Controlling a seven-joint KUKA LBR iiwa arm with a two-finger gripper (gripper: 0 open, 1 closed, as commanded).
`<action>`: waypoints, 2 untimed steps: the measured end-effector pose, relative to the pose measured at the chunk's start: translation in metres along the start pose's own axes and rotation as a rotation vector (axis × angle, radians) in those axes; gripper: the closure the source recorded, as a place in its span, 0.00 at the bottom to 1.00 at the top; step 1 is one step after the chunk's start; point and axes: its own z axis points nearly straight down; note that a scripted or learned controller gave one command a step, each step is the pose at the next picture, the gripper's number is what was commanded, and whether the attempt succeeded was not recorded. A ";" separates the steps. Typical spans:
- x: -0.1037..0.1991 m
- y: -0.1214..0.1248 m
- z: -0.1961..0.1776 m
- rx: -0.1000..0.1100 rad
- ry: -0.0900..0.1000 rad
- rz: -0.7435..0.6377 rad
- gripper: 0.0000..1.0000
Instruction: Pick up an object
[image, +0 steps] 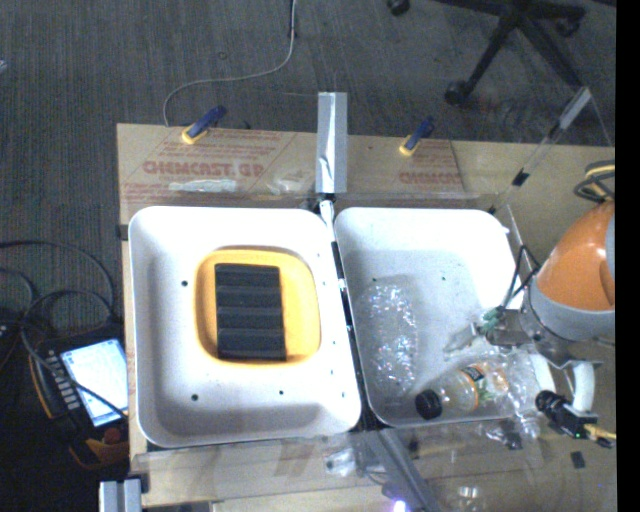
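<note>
nothing is lifted yet. the clear bottle (468, 388) lies at five o'clock in the right bin (420, 240), just beside my wrist. how my gripper stands, i cannot tell. reaching, closing and lifting remain.

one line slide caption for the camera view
Arm over the right bin near a clear bottle; yellow-and-black sponge in the left bin.

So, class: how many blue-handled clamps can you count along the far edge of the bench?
2. One clamp sits behind the left bin, the other clamp behind the right bin. Others may be hidden.
</note>
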 end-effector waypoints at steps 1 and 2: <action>0.027 0.111 0.013 -0.004 -0.004 -0.025 0.00; 0.001 0.058 -0.043 -0.001 -0.003 0.002 0.00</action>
